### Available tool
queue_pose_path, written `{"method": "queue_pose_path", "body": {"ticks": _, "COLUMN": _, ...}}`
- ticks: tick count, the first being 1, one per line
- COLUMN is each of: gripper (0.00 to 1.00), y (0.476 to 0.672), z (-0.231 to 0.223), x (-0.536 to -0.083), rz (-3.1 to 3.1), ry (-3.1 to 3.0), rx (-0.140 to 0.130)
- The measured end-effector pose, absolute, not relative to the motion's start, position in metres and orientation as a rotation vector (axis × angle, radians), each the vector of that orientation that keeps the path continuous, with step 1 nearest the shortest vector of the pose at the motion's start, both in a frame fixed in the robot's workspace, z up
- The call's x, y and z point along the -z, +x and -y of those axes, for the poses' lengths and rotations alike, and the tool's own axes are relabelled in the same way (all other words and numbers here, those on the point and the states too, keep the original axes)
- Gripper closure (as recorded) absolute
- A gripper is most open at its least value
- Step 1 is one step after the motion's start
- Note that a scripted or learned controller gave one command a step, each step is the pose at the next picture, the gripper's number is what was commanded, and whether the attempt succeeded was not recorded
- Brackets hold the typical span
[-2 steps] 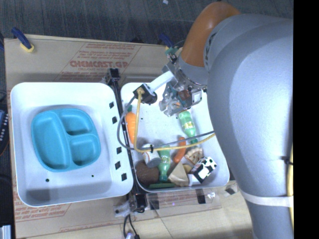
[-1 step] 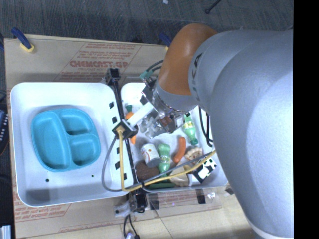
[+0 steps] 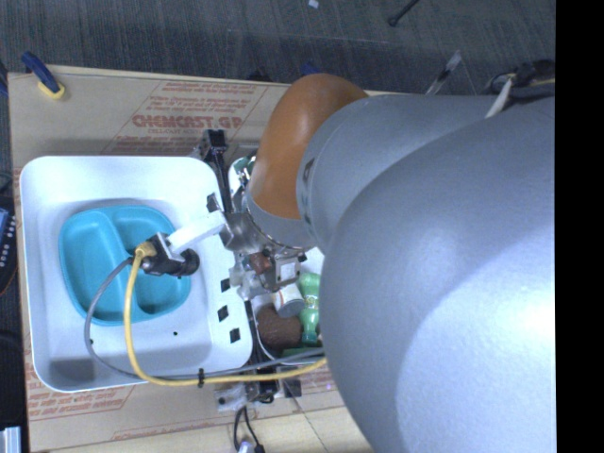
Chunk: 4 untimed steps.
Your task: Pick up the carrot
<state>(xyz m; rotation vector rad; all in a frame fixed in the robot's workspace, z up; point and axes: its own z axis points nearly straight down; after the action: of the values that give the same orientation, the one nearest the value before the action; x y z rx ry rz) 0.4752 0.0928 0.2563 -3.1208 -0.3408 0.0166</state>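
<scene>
The arm (image 3: 425, 253) covers the right bin (image 3: 247, 340), with the gripper (image 3: 262, 264) low over it. I cannot tell whether its fingers are open. Just below them lie a brown lump (image 3: 276, 327) and a green thing (image 3: 311, 315). I cannot tell where the carrot is. I judge this the reach; next I must identify it.

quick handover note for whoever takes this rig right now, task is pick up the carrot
Tool: hidden under the arm, which covers most of the right bin; its state cannot be told.
Carrot: not identifiable. At the right bin's visible edge lie a brown item, a green item and a small can-like item.
Left bin: holds a blue tray.
Done: no pick confirmed.
Left: locate the carrot, grasp and lift it.
</scene>
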Motion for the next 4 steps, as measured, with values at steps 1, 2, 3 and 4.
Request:
{"method": "queue_pose_path", "body": {"ticks": 1, "gripper": 1.0, "y": 0.474, "z": -0.178, "x": -0.197, "rz": 0.346, "ry": -3.122, "rx": -0.025}}
{"method": "queue_pose_path", "body": {"ticks": 2, "gripper": 1.0, "y": 0.53, "z": -0.162, "x": -0.092, "rz": 0.458, "ry": -3.106, "rx": -0.013}}
{"method": "queue_pose_path", "body": {"ticks": 3, "gripper": 1.0, "y": 0.511, "z": -0.096, "x": -0.193, "rz": 0.986, "ry": -2.974, "rx": -0.009}}
{"method": "queue_pose_path", "body": {"ticks": 4, "gripper": 1.0, "y": 0.485, "z": -0.082, "x": -0.19, "rz": 0.329, "ry": -3.114, "rx": -0.029}}
